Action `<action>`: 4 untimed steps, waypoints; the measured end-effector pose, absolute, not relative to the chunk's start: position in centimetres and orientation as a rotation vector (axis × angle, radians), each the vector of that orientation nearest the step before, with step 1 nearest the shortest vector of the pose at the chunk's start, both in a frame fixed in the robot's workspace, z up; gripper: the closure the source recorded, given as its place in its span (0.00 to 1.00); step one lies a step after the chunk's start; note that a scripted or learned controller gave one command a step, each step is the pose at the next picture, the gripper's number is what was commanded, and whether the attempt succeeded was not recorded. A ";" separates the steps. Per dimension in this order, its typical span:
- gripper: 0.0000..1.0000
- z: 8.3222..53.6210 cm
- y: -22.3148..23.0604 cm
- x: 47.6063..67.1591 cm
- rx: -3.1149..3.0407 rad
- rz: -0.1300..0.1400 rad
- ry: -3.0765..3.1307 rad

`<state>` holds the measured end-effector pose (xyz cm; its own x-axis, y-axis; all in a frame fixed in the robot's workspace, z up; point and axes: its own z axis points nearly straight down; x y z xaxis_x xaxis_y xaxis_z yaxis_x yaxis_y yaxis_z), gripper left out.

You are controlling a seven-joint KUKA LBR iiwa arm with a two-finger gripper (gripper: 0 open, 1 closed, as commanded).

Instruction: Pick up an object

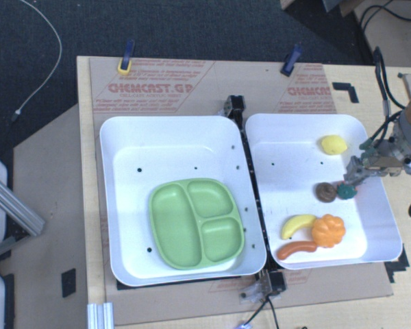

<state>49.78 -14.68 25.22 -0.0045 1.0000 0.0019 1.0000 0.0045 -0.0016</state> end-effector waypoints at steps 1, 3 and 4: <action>1.00 24.4 -9.5 48.8 -2.212 0.000 -2.225; 1.00 23.5 1.0 48.9 -2.212 0.002 -2.224; 1.00 22.2 6.7 49.2 -2.211 0.003 -2.225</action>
